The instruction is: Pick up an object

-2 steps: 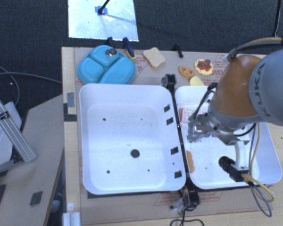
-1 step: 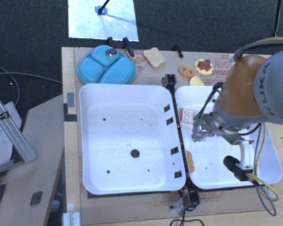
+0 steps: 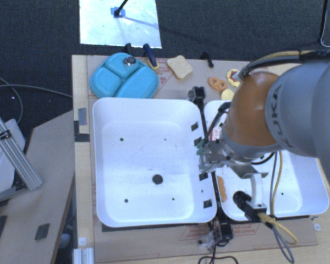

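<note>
A small dark round object (image 3: pixel 157 179) lies on the floor of the left white bin (image 3: pixel 110 147). A thin orange object (image 3: pixel 221 189) lies in the right bin (image 3: pixel 297 202), close to its left wall. My gripper (image 3: pixel 208 161) hangs over the strip between the two bins, just above and left of the orange object and well right of the dark one. The grey arm with its orange band (image 3: pixel 253 114) covers most of the right bin. Nothing shows as held.
Behind the bins lie a blue divided plate (image 3: pixel 124 77), a slice of toy bread (image 3: pixel 180 66), a pretzel piece (image 3: pixel 216 83) and small yellow toy foods (image 3: pixel 231 77). A cable loop (image 3: pixel 280 232) hangs over the front edge.
</note>
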Tool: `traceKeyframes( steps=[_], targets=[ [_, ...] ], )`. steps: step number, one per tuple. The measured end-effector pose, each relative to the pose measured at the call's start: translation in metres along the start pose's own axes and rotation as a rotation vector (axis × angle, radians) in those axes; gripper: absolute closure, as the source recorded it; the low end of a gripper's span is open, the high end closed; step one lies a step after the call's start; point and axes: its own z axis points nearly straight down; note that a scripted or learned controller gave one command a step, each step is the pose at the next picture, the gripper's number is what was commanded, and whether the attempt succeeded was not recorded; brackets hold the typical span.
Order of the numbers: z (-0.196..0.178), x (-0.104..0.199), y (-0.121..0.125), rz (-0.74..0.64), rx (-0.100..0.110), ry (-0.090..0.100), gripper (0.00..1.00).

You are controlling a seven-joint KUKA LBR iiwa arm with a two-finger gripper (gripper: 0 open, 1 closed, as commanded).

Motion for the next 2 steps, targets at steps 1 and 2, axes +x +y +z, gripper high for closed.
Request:
traceKeyframes(
  steps=[1, 2],
  targets=[
    [-0.095, 0.024, 0.026, 0.002, -0.013, 0.0, 1.0],
    [-0.225, -0.029, 0.007, 0.013, -0.019, -0.002, 1.0]
  ],
)
